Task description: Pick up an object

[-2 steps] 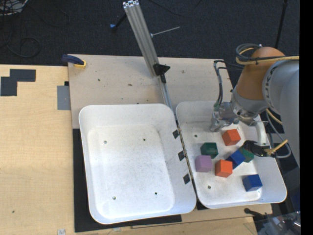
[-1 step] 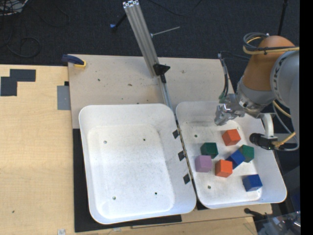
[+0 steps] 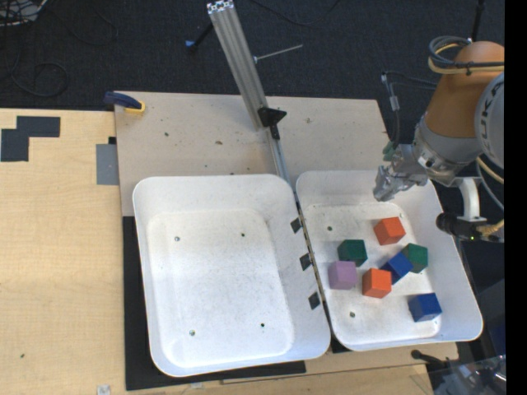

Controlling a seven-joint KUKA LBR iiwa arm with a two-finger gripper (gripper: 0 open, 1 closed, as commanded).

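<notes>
Looking down on the bench, we see two shallow white plastic bins side by side. Our grey arm with its orange band [image 3: 461, 97] reaches in from the right, and its two-finger gripper [image 3: 387, 189] hangs over the far edge of the right-hand bin [image 3: 461, 323], near that bin's far right corner.

All the objects lie in the right-hand bin, toward its right side. Closest to the gripper is an orange cube [image 3: 389, 230], just nearer than the fingertips and apart from them. A dark green cube [image 3: 352, 251] sits toward the bin's middle, with a pale purple cube [image 3: 342, 275] just in front of it. A second orange cube [image 3: 377, 283] lies beside the purple one and touches a blue cube [image 3: 399, 266], which in turn presses against another green cube [image 3: 417, 257]. A second blue cube [image 3: 425, 306] rests alone near the bin's near right corner.

Nothing sits between the gripper's fingers.

The left-hand bin [image 3: 165, 196] shows a bare white floor. A slanted aluminium rail [image 3: 239, 60] rises from the far edge of the bench, between the two bins.
</notes>
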